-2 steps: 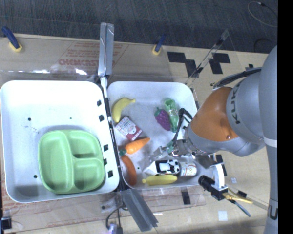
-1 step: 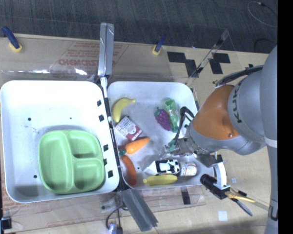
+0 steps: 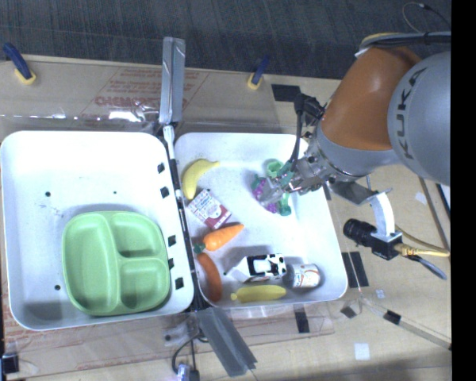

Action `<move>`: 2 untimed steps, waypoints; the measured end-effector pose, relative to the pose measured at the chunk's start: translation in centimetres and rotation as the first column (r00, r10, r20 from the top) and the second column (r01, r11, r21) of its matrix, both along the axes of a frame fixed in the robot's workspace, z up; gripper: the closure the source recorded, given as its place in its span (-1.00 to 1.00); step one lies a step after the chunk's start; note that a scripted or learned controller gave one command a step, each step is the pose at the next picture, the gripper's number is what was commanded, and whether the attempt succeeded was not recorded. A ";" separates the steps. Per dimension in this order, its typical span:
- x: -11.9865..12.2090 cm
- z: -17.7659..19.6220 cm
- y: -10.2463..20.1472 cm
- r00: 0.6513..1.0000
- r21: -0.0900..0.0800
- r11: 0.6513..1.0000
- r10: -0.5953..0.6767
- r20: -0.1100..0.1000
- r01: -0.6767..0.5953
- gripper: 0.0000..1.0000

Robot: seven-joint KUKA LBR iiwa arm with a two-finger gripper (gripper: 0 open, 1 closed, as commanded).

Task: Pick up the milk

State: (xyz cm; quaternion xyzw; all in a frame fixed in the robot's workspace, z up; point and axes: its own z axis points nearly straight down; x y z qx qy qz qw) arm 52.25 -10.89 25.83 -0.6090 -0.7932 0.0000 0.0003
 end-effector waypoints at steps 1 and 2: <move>0.0 0.0 0.0 1.000 0.000 1.000 -0.001 0.000 0.001 -1.00; -4.7 -8.9 -1.6 0.996 0.000 0.996 -0.085 -0.004 0.085 -1.00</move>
